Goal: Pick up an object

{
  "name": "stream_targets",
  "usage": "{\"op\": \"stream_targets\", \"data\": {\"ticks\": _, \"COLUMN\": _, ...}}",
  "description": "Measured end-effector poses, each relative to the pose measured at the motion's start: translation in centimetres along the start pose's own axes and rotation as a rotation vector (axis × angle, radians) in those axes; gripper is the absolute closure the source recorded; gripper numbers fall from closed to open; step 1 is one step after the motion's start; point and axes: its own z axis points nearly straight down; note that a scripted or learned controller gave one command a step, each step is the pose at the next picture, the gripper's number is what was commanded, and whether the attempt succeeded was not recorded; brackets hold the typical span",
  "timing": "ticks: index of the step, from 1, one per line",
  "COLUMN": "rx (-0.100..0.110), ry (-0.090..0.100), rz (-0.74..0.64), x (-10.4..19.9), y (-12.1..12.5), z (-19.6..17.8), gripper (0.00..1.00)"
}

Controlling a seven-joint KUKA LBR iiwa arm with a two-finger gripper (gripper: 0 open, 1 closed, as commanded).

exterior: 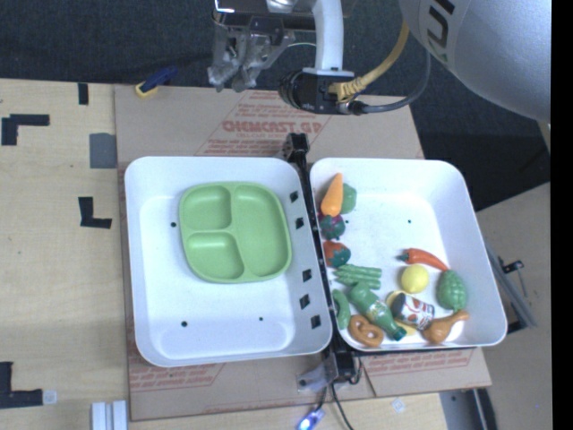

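The left white bin [152,240] holds a green divided plastic plate [235,232]. The right white bin [448,204] holds toy foods, among them an orange carrot [332,193] and yellow lemon [414,279]. The gripper [235,72] hangs above the bench's far edge, holding nothing; its opening can't be judged.

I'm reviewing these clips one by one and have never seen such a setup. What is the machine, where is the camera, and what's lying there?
One camera looks down at a slant on a bench. The big grey shape at the top right is a robot arm; its hand hangs above the bench, behind the bins, with nothing seen between its fingers. The left bin holds a green divided plate. The right bin holds toy food, including a carrot and a yellow lemon.
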Motion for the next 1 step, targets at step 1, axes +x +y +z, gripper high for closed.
{"op": "stream_targets", "data": {"ticks": 1, "rx": 0.018, "ry": -0.005, "rz": -0.001, "x": -0.19, "y": -8.05, "z": 9.83, "gripper": 1.00}}
